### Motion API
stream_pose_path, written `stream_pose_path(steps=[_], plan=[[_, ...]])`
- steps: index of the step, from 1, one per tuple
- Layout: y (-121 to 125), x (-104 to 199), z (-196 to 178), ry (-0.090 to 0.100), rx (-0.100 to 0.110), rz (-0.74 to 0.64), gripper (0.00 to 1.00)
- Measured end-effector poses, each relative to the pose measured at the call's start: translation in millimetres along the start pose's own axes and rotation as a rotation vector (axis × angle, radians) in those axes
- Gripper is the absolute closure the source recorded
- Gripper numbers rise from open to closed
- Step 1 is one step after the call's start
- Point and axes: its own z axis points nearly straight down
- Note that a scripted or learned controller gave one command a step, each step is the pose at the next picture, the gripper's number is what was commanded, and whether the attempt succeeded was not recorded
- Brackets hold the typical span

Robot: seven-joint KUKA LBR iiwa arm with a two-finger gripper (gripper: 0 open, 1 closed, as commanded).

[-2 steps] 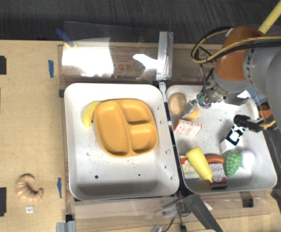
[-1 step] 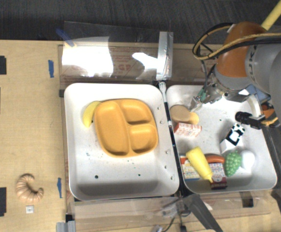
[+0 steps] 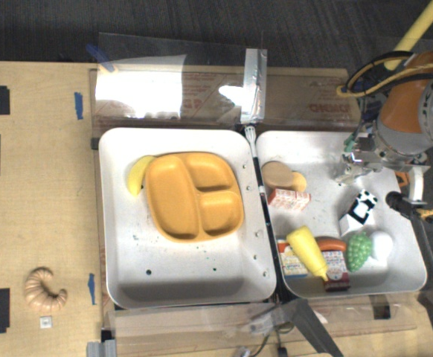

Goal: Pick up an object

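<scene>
1. Wooden bench [image 3: 38, 199] under two white bins side by side: left bin [image 3: 120, 274], right bin [image 3: 406, 270]; clear plastic sheet [image 3: 172, 88] propped behind them.
2. Left bin: orange divided tray [image 3: 194, 195] resting over a yellow banana [image 3: 136, 175].
3. Right bin: brown bun-like item [image 3: 280, 174] just above a small red-white box [image 3: 289, 198]; yellow bottle [image 3: 307, 250] lying across flat packets [image 3: 334, 262]; green grapes [image 3: 359, 250] beside a white round item [image 3: 380, 245]; black-white tagged block [image 3: 359, 208] near them.
4. Off to the left on bench: croissant-like toy [image 3: 45, 288], well apart from both bins.
5. Pincer [image 3: 361, 157] over upper right of right bin, nothing between its tips; open or clenched — cannot tell.
6. Step, as judged: approach, no object chosen or grasped yet.
7. Next move likely calls for lowering onto one item; tagged block nearest, crowded lower cluster riskier.
8. Hard to read: pincer tips blurred against bin floor; arm [image 3: 410, 110] cut off at right edge; banana mostly hidden by tray; packet labels too small.
</scene>
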Motion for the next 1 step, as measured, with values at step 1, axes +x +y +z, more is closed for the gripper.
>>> stream_pose_path(steps=[1], plan=[[-0.1, 1.6, 1.0, 0.002, 0.002, -0.001, 0.00]])
